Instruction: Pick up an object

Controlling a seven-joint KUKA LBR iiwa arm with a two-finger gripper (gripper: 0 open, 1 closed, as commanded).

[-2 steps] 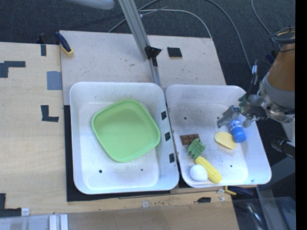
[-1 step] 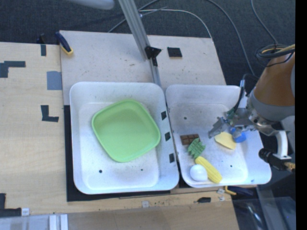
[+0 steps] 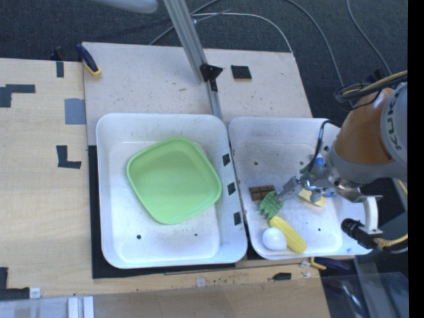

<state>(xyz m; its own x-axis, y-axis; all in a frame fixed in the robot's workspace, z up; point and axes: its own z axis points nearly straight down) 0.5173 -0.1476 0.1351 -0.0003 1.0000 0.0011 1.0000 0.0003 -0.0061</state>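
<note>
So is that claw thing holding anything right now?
Gripper: low in the right bin, tips at the green toy; whether it is gripping cannot be told.

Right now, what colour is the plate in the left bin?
Light green. The plate lies flat in the left bin, clearest in the camera view.

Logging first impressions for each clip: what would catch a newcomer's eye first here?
The green plate lying flat in the left bin stands out most. In the right bin, the gripper reaches in from the right over a cluster: green toy, yellow corn, white ball.
</note>
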